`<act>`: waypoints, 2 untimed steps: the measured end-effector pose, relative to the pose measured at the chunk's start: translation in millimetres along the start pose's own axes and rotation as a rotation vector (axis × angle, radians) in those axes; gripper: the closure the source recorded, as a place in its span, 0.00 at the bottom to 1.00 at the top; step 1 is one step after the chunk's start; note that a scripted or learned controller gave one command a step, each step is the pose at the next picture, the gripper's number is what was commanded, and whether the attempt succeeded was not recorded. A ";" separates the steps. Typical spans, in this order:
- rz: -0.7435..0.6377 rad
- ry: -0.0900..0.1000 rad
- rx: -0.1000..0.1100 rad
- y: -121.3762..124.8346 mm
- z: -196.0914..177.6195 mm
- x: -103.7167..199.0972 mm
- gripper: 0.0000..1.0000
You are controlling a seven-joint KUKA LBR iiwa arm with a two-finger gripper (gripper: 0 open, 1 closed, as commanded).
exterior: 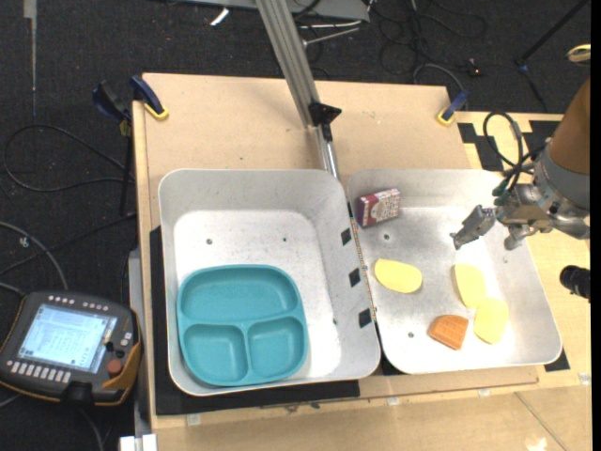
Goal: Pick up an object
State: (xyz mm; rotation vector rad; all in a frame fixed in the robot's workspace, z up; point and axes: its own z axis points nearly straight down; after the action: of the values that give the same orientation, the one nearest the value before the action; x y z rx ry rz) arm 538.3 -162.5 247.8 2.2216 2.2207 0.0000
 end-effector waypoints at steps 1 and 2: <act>-0.002 -0.001 -0.002 0.7 -10.0 0.0 1.00; -0.003 -0.001 -0.003 1.2 -19.6 0.0 1.00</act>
State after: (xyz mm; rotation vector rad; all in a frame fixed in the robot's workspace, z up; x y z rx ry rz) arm 539.6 -162.5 267.4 2.2163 2.2221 0.0015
